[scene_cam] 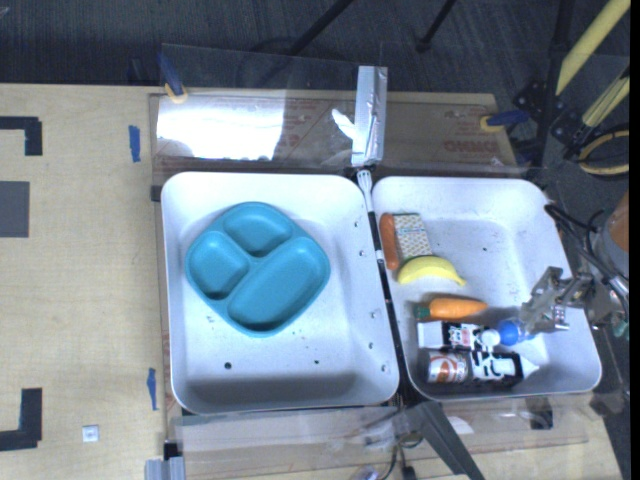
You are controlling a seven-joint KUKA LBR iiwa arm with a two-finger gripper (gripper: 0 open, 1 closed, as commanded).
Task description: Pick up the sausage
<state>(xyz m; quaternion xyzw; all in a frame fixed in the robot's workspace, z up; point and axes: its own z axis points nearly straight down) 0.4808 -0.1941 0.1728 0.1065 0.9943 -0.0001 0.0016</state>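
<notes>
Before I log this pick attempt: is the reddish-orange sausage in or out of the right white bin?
In. The reddish-orange sausage lies flat in the right white bin, along its left wall, beside a speckled block.

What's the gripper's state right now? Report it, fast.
Gripper: over the right bin's right side, apart from the sausage; holding nothing that can be seen, open or shut cannot be told.
</notes>
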